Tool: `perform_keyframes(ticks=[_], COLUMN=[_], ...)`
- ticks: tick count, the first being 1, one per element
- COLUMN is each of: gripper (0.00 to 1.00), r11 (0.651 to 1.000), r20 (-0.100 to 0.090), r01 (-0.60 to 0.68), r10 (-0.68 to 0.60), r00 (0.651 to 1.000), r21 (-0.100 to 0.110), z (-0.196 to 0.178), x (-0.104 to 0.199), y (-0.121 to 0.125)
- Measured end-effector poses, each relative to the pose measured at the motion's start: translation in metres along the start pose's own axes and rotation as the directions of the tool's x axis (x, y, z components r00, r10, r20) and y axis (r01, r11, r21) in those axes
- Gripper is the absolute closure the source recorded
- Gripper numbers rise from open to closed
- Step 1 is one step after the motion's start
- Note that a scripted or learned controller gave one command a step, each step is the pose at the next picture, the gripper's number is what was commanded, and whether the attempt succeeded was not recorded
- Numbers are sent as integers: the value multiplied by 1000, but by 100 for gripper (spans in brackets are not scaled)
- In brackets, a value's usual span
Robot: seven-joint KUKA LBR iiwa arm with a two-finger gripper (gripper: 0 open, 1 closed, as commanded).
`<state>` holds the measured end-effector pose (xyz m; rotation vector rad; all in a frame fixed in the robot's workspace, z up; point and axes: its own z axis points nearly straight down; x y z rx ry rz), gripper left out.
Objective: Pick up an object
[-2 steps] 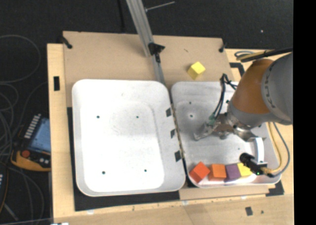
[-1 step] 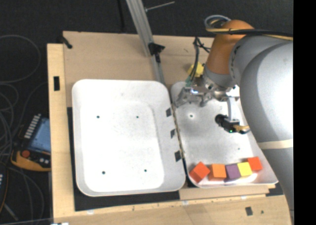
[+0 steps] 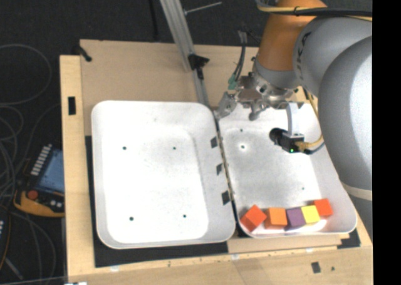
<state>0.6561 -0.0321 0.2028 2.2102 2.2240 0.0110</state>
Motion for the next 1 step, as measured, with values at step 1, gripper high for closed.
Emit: perform_keyframes(ticks=[1], gripper=[0], r11=[1000], r20=[-1], r01=[2], r10=[-2], r00=[1000], r21=[7], z=[6], x=[72], y=[1])
